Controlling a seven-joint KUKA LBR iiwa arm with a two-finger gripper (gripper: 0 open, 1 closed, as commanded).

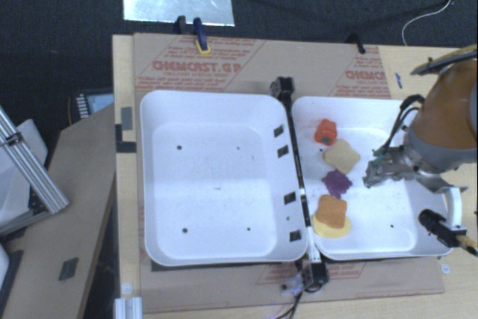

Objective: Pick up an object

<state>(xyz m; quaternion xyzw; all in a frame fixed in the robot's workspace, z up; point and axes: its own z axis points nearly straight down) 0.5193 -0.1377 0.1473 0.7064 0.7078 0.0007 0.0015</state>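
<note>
The arm [448, 116] is cut off by the right picture edge, so only its orange band and wrist show. The hand [376, 174] is small and dark against the right bin [373, 246]; whether its fingers are apart or together cannot be told. The arm covers that bin's right wall. The orange piece [332, 211] hides part of the yellow piece [332, 230] beneath it. At the worktop's far edge, the printed red lettering [196, 65] is too blurred to read surely.
</note>
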